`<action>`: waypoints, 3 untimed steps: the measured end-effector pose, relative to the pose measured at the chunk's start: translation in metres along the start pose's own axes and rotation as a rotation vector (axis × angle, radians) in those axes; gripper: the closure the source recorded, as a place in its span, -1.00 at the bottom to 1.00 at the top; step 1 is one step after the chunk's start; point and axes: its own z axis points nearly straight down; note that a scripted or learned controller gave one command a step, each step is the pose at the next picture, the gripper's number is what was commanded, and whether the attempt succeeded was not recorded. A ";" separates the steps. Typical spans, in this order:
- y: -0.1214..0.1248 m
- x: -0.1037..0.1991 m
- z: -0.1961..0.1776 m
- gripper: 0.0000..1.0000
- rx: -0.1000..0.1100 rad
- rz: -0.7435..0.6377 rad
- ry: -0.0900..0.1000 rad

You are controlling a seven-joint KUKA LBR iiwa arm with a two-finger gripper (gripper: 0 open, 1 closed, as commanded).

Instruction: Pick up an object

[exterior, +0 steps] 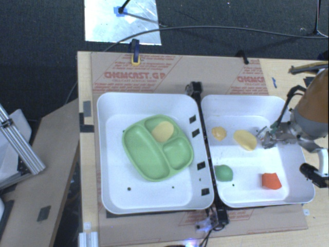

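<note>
The right bin (241, 104) holds a small yellow piece (219, 133), a larger yellow lemon-like object (245, 139), a green round object (223, 173) and an orange-red block (271, 180). My gripper (265, 137) hangs low in this bin, just right of the larger yellow object, close to it or touching it. Nothing shows between its fingers. In the left bin (110, 153) lies a green divided plate (154, 153) with a pale yellow object (163, 131) in its upper compartment.
The arm (311, 109) comes in over the right bin's right wall. A black divider (203, 148) with clips separates the bins. A cardboard sheet (154, 71) lies under both. A blue and yellow clamp (135, 52) stands at the bench's far edge.
</note>
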 end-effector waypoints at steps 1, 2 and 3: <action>0.001 -0.001 -0.043 1.00 0.021 -0.001 0.006; 0.006 -0.005 -0.088 1.00 0.019 -0.001 0.005; 0.008 -0.006 -0.118 1.00 0.021 -0.002 0.006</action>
